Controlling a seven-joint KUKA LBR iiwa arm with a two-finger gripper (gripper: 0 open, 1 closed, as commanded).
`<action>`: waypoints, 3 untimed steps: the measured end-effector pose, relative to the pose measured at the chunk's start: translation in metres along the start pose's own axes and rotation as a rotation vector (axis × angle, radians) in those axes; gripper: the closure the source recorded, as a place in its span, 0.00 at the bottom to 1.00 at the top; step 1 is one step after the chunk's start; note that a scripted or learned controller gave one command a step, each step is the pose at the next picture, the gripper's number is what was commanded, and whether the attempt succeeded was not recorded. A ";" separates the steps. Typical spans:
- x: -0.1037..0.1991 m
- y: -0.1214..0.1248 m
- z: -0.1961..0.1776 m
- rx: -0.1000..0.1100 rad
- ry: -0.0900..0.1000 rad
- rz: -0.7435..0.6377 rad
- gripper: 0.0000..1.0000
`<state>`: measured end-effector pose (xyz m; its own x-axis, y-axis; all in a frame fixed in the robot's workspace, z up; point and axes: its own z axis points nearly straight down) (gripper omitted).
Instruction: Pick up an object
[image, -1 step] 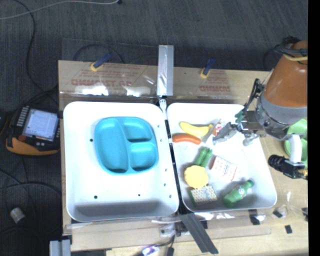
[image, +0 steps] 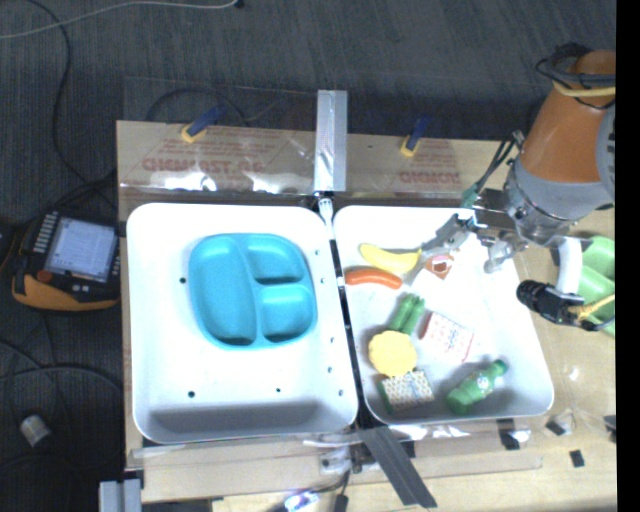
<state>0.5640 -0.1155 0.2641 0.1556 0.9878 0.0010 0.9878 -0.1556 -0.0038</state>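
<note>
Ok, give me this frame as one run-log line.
arm: over right bin upper edge | gripper: near banana, nothing visibly held | left bin: blue tray | pick: not yet done

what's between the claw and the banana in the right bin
Nothing visible. The claw hangs just right of the banana, near a small red-and-white piece. The orange carrot lies below the banana, outside that path.
</note>
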 end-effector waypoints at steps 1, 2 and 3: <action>-0.020 0.053 0.137 0.000 -0.004 0.220 0.00; -0.029 0.068 0.175 -0.008 0.003 0.315 0.00; -0.030 0.067 0.165 -0.005 0.002 0.316 1.00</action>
<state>0.6252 -0.1554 0.0985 0.4545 0.8907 0.0029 0.8907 -0.4545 0.0006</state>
